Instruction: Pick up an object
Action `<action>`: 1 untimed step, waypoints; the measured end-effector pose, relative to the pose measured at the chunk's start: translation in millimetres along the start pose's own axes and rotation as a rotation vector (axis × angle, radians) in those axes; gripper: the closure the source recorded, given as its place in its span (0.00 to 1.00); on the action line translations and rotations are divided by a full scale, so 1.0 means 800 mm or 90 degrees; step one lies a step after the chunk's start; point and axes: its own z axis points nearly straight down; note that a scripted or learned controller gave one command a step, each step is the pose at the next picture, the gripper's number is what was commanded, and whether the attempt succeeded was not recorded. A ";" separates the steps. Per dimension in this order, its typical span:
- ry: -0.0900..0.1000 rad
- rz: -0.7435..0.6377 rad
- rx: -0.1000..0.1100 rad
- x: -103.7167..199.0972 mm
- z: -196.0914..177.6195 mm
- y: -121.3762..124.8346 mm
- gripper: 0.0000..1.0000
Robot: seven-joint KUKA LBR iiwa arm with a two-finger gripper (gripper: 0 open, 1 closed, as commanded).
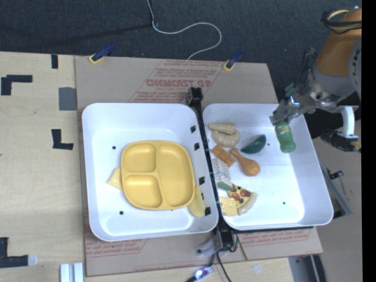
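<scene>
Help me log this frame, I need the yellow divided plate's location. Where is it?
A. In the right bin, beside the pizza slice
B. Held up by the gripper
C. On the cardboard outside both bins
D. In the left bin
D: the yellow divided plate lies flat on the floor of the left bin, while the pizza slice lies in the right bin across the divider.
</scene>
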 end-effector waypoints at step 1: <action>0.001 0.000 0.002 0.001 -0.033 0.001 1.00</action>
